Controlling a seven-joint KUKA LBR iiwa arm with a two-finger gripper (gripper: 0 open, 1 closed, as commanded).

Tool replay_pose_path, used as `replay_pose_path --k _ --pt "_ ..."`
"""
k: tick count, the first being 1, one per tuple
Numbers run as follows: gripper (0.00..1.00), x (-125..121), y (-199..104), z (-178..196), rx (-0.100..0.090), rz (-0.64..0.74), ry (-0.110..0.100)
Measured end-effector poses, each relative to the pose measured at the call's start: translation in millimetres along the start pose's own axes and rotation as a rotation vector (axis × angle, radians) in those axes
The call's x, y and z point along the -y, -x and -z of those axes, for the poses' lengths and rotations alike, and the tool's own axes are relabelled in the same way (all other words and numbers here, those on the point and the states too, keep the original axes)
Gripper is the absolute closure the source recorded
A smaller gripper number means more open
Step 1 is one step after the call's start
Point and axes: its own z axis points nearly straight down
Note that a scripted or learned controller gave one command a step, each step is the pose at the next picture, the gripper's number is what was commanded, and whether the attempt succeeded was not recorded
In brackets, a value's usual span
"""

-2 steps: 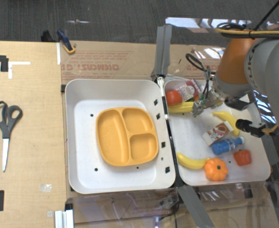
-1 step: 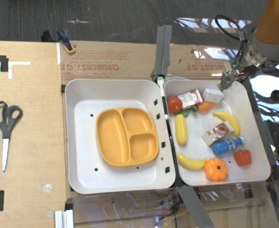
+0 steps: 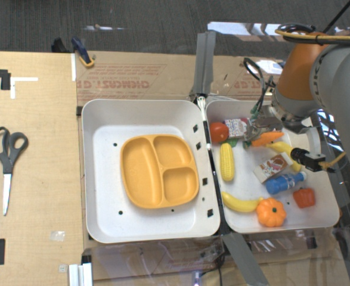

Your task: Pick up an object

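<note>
One pumpkin (image 3: 271, 213), one banana (image 3: 240, 203), one corn cob (image 3: 226, 161), fingers (image 3: 259, 131) low over carrot (image 3: 266, 138), grip state unclear

KUKA iiwa arm (image 3: 335, 70): appearance.
Rounded light-grey housing with a broad orange band (image 3: 299, 70) above the wrist; darker grey metal gripper assembly (image 3: 259, 127) below it. Thin black cables loop beside the wrist, and a yellow-tipped black cable runs alongside.
</note>
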Motion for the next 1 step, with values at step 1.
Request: replay_pose_path --k 1 --pt "1.00 -28.8 -49.0 98.3 0.000 0.049 0.000"
